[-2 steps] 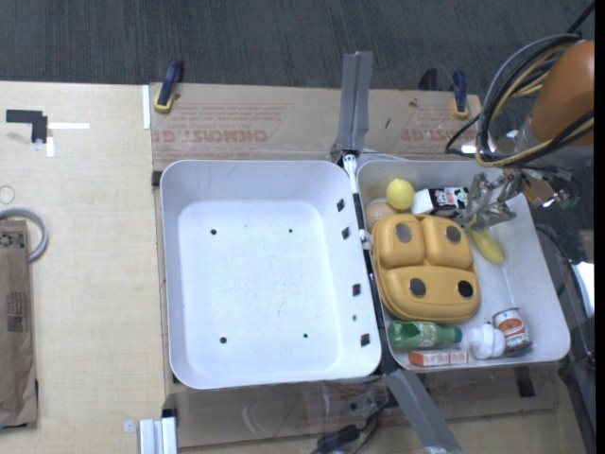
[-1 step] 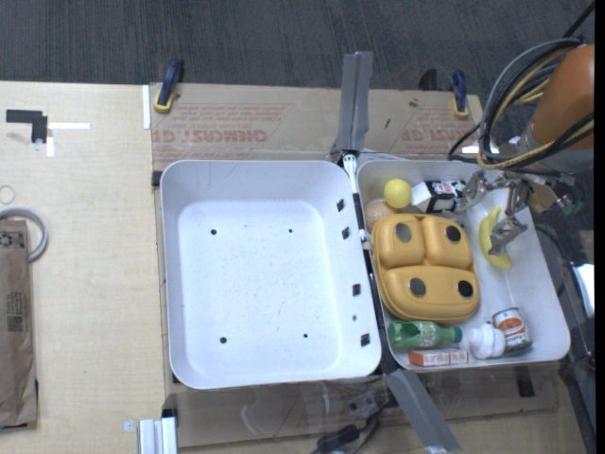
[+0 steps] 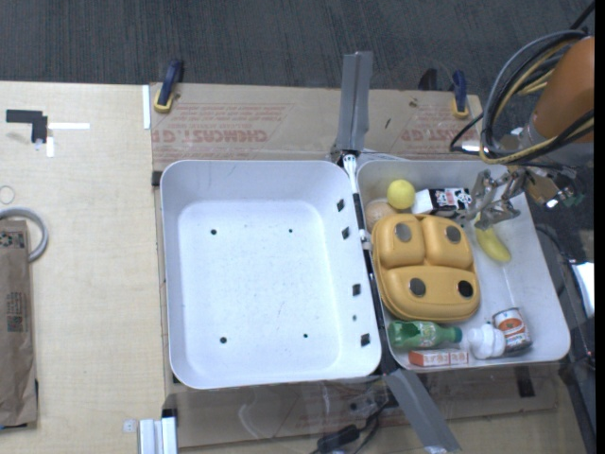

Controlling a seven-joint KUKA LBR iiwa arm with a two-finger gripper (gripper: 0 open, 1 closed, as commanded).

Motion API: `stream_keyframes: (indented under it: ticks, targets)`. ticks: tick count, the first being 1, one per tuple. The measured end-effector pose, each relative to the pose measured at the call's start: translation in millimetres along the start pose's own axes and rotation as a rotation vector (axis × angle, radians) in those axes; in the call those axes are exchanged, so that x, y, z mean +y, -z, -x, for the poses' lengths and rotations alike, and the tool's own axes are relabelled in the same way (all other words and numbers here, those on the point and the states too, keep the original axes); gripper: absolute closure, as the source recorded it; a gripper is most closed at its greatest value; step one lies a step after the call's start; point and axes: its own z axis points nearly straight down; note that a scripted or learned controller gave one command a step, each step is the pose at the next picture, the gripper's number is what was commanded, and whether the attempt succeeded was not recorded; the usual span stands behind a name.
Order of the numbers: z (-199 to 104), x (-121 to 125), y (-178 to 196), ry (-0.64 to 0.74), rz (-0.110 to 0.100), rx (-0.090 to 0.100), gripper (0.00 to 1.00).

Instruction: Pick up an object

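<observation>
Arm: grey KUKA arm with orange band [image 3: 567, 88] enters at two o'clock.
Gripper: metal two-finger gripper [image 3: 493, 206] hangs at three o'clock, pointing down-left.

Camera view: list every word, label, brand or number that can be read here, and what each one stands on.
"CHEMCAST GP", red and upside down, repeated on the brown sheet behind the bins.
Small black-and-white packet: print too blurred to read.
Can: label too blurred.
Green bottle: label unreadable.
Flat red-and-white box: print too small.
Brown bag at the left: print too blurred.
</observation>
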Motion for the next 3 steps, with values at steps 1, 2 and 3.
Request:
stream_keyframes:
  ticks: [1, 2, 3]
  targets:
    - [6.0, 0.7, 19.3, 0.414, -0.001, -0.004, 1.0]
    - [5.9, 0.7, 19.1, 0.414, 0.0, -0.004, 0.0]
    - [-47.6, 24.1, 99.3, 0.56, 0.001, -0.002, 0.0]
